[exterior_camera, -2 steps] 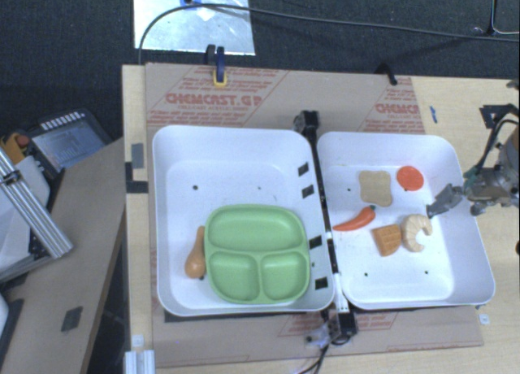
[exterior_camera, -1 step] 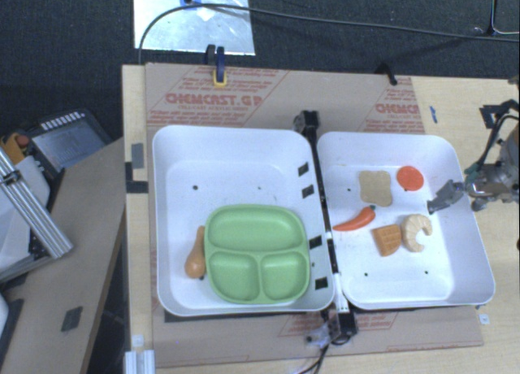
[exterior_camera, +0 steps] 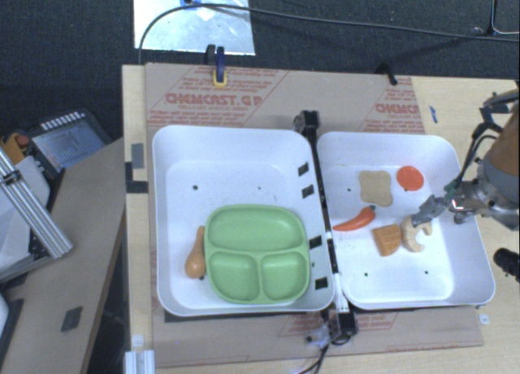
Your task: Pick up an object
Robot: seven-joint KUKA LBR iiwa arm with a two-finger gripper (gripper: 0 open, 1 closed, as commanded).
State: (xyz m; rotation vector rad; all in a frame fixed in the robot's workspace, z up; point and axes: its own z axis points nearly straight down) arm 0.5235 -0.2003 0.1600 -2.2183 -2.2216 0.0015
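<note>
Gripper (exterior_camera: 424, 218) above right white bin (exterior_camera: 471, 283), grip unclear, cardboard-covered bench (exterior_camera: 244, 96), dark carpet (exterior_camera: 65, 23)

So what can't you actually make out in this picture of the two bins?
- Claw, camera view: too small and blurred to tell whether it grips anything; it sits at the pale curved piece.
- Arm: cut off by the right edge.
- Tan pear-shaped item in the left bin: its right side is hidden by the green divided plate.
- Beige flat piece: too blurred to identify.
</note>
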